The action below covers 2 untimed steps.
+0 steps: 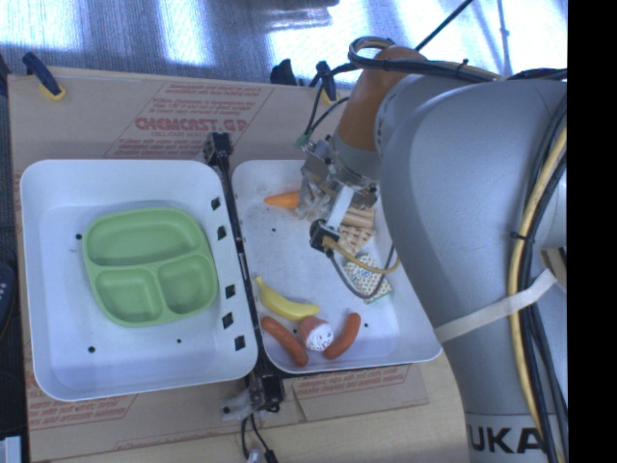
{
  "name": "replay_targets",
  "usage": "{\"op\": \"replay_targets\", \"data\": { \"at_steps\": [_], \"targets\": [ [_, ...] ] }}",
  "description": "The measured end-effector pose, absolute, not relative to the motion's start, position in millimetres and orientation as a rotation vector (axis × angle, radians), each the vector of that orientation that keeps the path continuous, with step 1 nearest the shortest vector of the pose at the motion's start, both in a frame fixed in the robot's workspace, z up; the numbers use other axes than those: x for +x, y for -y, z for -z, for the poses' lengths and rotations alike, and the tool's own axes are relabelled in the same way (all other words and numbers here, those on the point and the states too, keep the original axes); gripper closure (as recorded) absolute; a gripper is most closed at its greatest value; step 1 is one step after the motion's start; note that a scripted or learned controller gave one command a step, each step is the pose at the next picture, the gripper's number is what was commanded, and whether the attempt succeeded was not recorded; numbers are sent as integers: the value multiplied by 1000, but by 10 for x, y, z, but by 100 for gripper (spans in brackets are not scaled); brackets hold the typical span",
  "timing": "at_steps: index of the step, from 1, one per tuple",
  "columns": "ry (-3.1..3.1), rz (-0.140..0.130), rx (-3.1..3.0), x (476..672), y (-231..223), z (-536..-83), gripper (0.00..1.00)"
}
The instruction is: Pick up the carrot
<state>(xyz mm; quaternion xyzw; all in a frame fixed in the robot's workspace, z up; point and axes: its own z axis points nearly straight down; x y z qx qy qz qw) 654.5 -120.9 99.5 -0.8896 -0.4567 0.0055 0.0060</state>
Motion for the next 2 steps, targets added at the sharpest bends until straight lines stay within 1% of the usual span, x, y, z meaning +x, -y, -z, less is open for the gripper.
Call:
{"op": "replay_targets", "data": {
  "at_steps": [1, 2],
  "targets": [
    [1427, -34, -2778, 6522, 1222, -988, 0],
    [1096, -27, -2908, 6543, 1394, -953, 0]
  ]
}}
